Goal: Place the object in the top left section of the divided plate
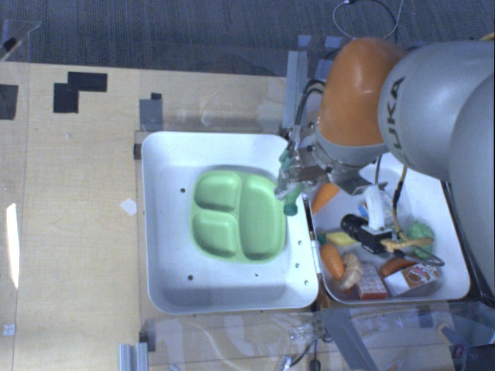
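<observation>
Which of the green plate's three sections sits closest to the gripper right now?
The large section along the divided plate's right side; the gripper hangs at its right rim, while both smaller sections lie farther left.

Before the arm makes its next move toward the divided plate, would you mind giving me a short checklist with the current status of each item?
1. Divided plate lies flat in the left bin: ok.
2. Top left section free to receive an object: ok.
3. Gripper over that section: not ok; it sits at the plate's right edge, near the wall between the bins.
4. An object seen between the gripper's fingers: cannot tell; a small teal bit shows at the tip, unclear what it is.
5. Objects remain in the right bin, such as the carrot: ok.
</observation>
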You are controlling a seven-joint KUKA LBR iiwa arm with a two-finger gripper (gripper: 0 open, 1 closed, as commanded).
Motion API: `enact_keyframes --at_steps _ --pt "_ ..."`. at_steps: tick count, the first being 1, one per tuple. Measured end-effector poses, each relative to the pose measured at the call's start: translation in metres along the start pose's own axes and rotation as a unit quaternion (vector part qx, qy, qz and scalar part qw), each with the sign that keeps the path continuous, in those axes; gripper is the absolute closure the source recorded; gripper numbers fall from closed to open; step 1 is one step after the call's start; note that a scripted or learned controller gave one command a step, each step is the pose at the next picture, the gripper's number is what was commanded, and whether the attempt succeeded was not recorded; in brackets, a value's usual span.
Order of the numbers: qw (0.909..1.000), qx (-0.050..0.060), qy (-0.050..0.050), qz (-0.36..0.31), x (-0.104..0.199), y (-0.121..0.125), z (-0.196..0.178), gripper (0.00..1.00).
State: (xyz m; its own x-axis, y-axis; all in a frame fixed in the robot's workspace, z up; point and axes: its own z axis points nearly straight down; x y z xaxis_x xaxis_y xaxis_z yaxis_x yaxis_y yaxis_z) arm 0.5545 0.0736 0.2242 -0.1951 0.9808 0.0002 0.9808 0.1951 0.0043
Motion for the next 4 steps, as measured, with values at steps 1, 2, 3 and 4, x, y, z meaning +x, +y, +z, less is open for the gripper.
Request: enact_keyframes --at_steps 1,2,3,4 --pt "1.0 0.0 0.0 -0.008 0.056 0.028 0.019 1.0" --pt "0.9949 -0.001 0.0 -0.101 0.047 0.019 -0.063 1.0" --pt "0.9914 0.0 0.0 -0.131 0.052 -0.008 0.006 1.0" --pt "0.9914 -0.003 0.0 -0.131 0.052 -0.006 -0.006 1.0"
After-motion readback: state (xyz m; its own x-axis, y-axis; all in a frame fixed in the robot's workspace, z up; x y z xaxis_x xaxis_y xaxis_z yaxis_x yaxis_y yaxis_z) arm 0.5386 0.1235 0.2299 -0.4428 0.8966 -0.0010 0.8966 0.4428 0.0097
